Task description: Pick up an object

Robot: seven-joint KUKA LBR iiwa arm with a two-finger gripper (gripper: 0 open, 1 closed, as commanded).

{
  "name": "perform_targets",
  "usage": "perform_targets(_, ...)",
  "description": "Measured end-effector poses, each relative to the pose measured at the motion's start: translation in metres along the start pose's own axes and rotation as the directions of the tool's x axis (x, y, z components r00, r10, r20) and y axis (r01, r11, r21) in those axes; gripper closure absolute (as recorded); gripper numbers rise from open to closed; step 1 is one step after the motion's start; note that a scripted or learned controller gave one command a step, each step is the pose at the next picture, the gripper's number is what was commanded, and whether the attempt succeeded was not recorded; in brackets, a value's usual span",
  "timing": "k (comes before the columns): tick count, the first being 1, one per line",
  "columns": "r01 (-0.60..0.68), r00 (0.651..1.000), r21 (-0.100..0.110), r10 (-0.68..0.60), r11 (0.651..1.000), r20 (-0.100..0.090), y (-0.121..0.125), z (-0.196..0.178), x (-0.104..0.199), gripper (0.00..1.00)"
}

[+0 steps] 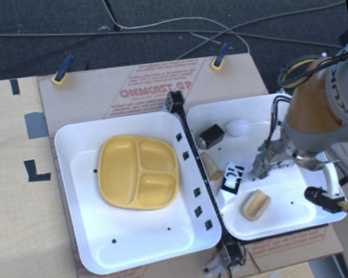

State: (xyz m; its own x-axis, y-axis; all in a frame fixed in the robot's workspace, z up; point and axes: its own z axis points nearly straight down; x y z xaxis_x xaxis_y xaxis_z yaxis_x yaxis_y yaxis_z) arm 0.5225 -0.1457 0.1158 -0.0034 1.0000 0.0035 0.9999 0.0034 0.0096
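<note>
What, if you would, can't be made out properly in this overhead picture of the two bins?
- Gripper, camera view: too small and dark to read its fingers.
- Right bin: its right side is covered by the arm.
- Black-and-white item: too small to identify.
- Pale round object: washed out against the white floor.

A grey arm with an orange band (311, 109) reaches into the right bin (305, 212), its tool (261, 168) low over the bin floor near a black-and-white card (233, 178). A tan block (255, 205), a black block (210, 136) and a white ball (237, 127) lie nearby. A yellow divided plate (137, 171) sits in the left bin (93, 247).
</note>
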Motion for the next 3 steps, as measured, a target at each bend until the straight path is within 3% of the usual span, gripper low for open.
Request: perform_targets(3, -0.001, 1.000, 0.004, 0.001, 1.000, 0.005, -0.009, -0.157, 0.003, 1.00)
